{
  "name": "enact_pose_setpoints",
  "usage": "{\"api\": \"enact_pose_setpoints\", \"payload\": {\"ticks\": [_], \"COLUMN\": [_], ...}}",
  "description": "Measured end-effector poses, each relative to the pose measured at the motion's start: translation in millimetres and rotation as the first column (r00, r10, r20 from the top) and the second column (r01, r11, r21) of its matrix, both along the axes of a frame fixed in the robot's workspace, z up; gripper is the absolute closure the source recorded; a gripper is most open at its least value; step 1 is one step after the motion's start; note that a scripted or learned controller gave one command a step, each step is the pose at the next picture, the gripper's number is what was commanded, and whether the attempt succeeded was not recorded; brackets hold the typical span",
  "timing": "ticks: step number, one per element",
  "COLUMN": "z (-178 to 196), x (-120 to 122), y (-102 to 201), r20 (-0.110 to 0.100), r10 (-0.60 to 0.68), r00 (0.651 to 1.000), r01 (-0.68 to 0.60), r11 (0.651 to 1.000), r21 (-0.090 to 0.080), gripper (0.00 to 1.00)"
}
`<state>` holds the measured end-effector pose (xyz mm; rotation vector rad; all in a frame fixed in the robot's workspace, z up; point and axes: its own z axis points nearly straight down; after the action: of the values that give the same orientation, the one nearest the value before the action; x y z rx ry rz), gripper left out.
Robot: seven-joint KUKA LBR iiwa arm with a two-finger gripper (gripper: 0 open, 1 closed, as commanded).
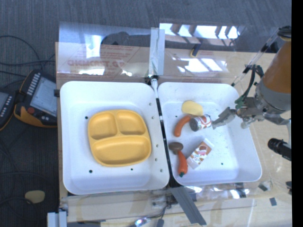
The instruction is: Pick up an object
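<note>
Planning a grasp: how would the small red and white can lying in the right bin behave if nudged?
The can lies on its side, so it would probably roll. It looks small and likely light. Touching the orange sausage, it may push that along.

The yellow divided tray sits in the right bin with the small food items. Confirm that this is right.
Not quite. The camera view shows the yellow divided tray in the left bin, alone. The small food items, such as the yellow lemon-like piece and the carrot, lie in the right bin.

Robotics lab, teach pendant [35, 100], cabled floor
</note>
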<state>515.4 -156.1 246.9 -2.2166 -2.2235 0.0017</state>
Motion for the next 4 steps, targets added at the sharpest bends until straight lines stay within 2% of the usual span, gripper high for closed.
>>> {"api": "enact_pose_setpoints", "payload": {"ticks": [1, 2, 3, 4], "z": [-116, -158, -141, -155], "x": [39, 71, 5, -19], "y": [22, 48, 30, 47], "r20": [-0.001, 0.009, 0.000, 0.023], "r10": [-0.002, -0.002, -0.002, -0.014], "r00": [1.000, 1.000, 1.000, 1.000], "r01": [0.002, 0.002, 0.002, 0.014], "r11": [1.000, 1.000, 1.000, 1.000], "r21": [0.000, -0.003, -0.001, -0.015], "gripper": [0.00, 0.00, 0.00, 0.00]}}
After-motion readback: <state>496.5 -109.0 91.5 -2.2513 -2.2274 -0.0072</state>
